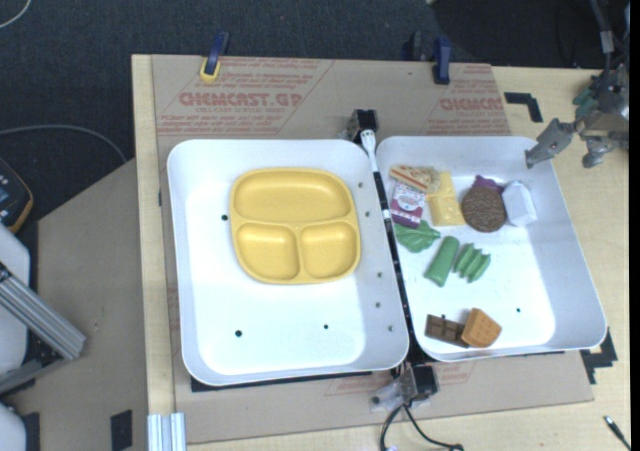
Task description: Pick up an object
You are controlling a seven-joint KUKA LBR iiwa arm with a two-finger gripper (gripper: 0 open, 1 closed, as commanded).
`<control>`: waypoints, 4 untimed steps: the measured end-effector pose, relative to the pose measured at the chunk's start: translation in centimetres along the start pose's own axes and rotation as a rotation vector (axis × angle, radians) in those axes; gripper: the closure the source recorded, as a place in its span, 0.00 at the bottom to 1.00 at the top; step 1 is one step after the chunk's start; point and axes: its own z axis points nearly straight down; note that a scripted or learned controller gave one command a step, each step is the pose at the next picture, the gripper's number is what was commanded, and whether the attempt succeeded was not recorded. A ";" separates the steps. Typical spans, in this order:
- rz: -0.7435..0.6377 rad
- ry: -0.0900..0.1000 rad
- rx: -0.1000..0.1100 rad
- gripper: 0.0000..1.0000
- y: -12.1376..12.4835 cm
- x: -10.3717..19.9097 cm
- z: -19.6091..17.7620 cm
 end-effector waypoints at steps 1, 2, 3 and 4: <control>-0.001 0.002 0.005 0.00 -0.1 0.5 4.3; 0.001 0.003 0.007 0.00 -1.2 0.1 9.9; 0.000 0.003 0.006 0.00 -1.6 1.1 14.8; 0.001 0.000 -0.002 0.00 -1.5 1.0 16.4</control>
